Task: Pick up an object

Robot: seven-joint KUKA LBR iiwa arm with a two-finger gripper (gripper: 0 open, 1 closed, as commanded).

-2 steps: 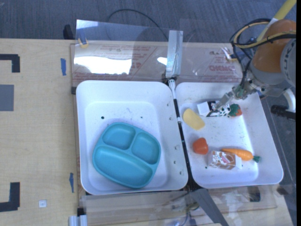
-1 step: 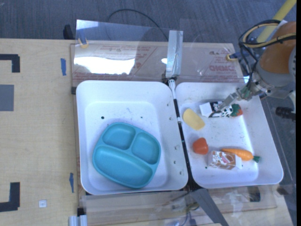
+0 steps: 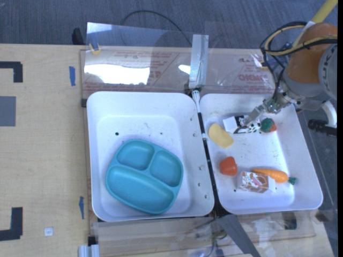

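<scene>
The grey arm with its orange band [image 3: 312, 58] comes in from the upper right and bends down over the right-hand side of the counter. Yellow and black cables loop around the top of the wrist. Below the band the wrist narrows to a slim metal stem that slants down and to the left. At its end sits the small two-finger claw [image 3: 247, 123], low and tilted, its black and white tip pointing left. Whether its fingers are parted is too small to make out.

Blue plate [image 3: 143, 176], orange carrot [image 3: 271, 174]
</scene>
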